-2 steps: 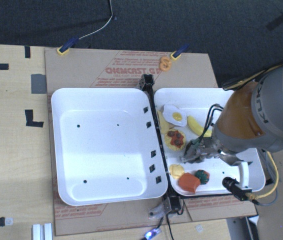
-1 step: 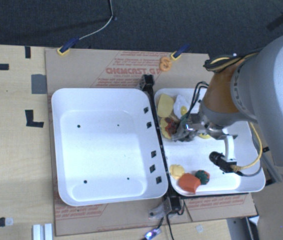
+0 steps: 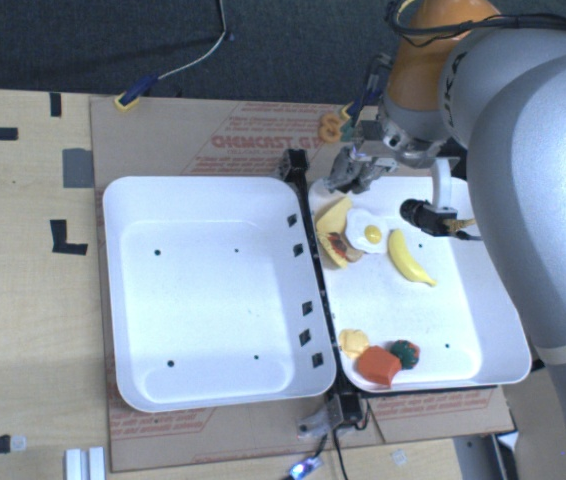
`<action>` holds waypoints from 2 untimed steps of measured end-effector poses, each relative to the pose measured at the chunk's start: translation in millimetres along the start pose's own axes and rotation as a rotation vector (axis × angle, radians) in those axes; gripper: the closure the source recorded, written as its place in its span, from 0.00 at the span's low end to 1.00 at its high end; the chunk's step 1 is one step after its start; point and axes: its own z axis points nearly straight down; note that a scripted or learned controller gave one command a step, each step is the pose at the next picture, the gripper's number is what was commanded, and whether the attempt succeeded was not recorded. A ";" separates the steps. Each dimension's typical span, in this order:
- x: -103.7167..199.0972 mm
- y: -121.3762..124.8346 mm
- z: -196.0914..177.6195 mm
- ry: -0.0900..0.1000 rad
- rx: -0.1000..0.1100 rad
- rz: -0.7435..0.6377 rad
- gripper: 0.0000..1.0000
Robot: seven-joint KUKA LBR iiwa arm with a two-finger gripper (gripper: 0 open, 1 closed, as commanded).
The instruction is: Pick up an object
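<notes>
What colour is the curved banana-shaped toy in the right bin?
Yellow curved banana-shaped toy, clearest in camera view.

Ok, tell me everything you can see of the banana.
The banana is small, yellow and smooth, plastic by its look, whole and unpeeled. It lies flat on the white floor of the right bin, gently curved, running from upper left to lower right in the camera view. Its upper end sits close beside the egg; whether they touch I cannot tell. Nothing else is against it. The gripper is apart from it, over the bin's far left corner.
</notes>
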 end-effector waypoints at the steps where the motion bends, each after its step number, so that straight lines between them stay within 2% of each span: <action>1: 23.0 -91.5 4.2 0.002 0.025 0.009 1.00; 2: 21.9 -88.1 4.5 0.000 0.020 0.008 0.00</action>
